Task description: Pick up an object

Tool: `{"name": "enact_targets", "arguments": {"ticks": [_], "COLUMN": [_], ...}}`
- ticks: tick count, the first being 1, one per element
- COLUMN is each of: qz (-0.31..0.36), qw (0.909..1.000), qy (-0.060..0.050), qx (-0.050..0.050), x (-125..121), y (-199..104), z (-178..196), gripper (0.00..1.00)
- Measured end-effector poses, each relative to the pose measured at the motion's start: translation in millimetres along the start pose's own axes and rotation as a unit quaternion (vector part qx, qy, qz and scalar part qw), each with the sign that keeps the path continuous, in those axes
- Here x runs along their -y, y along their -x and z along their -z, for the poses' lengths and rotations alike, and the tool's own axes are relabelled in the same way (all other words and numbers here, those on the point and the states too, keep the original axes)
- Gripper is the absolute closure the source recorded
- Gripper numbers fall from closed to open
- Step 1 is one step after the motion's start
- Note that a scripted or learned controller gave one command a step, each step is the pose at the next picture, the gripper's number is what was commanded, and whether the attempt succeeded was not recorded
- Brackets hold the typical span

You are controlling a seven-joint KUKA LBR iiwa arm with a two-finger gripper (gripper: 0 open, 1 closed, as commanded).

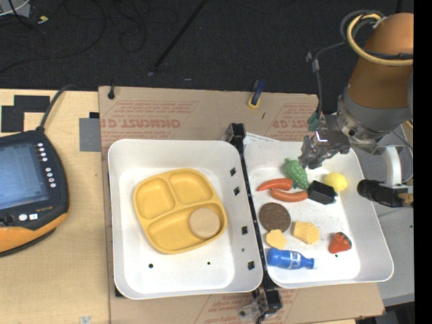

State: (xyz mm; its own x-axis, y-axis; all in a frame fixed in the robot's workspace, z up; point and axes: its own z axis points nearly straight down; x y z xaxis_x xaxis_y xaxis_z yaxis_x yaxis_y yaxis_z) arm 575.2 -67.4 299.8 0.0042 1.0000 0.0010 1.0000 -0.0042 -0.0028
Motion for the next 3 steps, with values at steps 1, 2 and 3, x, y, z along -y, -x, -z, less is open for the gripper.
{"name": "enact_targets", "arguments": {"ticks": [1,2,3], "qz": [0.002,0.004,0.004], "qw": [1.0000,1.0000,1.0000], "qy": [-0.007,-0.003,0.007], "qx": [0.000,-0.001,-0.001], "x": [27,70,64], "y": [7,-56,-85], "z": [-120,-113,15], "gripper": [1.00,1.00,1.00]}}
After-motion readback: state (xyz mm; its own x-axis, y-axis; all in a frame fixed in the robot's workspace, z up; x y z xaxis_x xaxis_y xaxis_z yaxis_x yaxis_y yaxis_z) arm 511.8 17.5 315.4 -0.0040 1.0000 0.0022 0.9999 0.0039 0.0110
